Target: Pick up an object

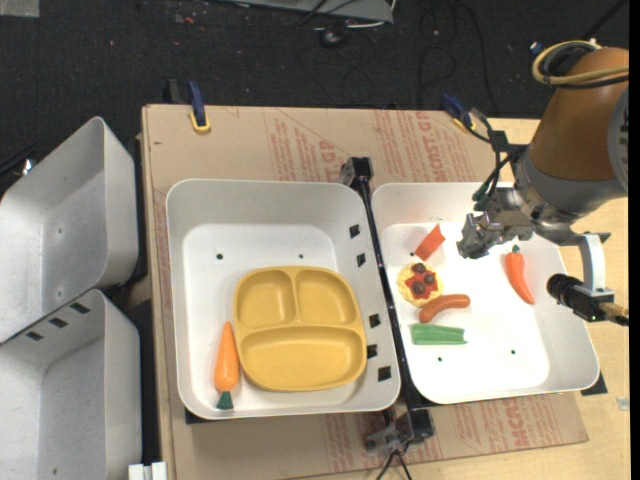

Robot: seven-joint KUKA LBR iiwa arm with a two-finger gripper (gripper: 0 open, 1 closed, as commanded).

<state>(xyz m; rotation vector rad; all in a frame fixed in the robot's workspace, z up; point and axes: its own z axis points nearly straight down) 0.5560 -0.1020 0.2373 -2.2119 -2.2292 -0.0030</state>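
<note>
While the left bin (190, 268) holds a yellow divided plate (298, 328) with a carrot (227, 360) along its left edge, the right bin (560, 368) has a red wedge (430, 241), a small pizza (419, 282), a sausage (444, 308) and a green bean (437, 336) near its left wall. Jaws (478, 240) hang over the back part, can't tell if they're clenched, nothing visibly in them, red pepper (518, 275) just beside.
</note>
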